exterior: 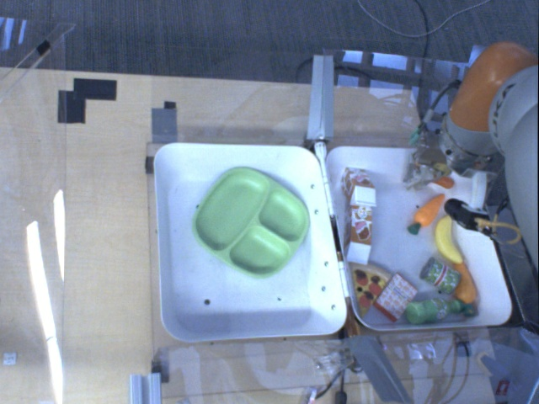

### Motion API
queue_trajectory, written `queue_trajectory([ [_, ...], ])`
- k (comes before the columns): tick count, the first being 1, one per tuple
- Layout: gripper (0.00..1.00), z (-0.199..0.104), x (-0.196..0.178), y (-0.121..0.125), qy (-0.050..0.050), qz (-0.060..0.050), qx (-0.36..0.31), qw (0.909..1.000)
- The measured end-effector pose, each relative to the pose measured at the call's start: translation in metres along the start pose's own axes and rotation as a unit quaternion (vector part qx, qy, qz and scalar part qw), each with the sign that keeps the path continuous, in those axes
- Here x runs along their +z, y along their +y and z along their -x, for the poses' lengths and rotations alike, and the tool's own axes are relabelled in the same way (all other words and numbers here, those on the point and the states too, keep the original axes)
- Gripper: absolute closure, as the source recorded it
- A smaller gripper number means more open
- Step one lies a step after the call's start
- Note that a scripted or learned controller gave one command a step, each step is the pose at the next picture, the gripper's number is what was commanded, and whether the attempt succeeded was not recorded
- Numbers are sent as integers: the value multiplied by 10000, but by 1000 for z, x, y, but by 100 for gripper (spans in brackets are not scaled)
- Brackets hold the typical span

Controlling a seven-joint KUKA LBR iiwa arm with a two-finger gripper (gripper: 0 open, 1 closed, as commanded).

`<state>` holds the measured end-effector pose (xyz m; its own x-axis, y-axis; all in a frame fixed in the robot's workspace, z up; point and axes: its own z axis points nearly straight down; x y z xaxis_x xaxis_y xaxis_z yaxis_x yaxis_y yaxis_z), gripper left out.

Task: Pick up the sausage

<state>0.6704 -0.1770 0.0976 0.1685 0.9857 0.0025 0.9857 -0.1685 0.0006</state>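
the arm enters from 3 o'clock and its tool (pixel 428 168) hangs over the right bin (pixel 396 217) at about 1 o'clock of it, near the back wall. i cannot tell if the tool is open or closed, or if it grips something. a small orange-red piece, maybe the sausage (pixel 444 183), lies just beside the tool at its 4 o'clock. a carrot (pixel 427 212) is near, and a banana (pixel 447 241) at 5 o'clock of it. a snack box (pixel 360 210) lies along the left wall, a pizza slice (pixel 368 283) at 7 o'clock, a green bottle (pixel 431 310) at 6 o'clock. the left bin (pixel 181 301) carries a green divided plate (pixel 251 220).
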Motion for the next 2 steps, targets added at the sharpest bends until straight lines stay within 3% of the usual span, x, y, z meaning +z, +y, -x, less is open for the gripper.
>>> queue_trajectory([
  [1,0,0,0,0,0,1,-8,10000],
  [2,100,-2,-12,1,-6,14,-30,10000],
])
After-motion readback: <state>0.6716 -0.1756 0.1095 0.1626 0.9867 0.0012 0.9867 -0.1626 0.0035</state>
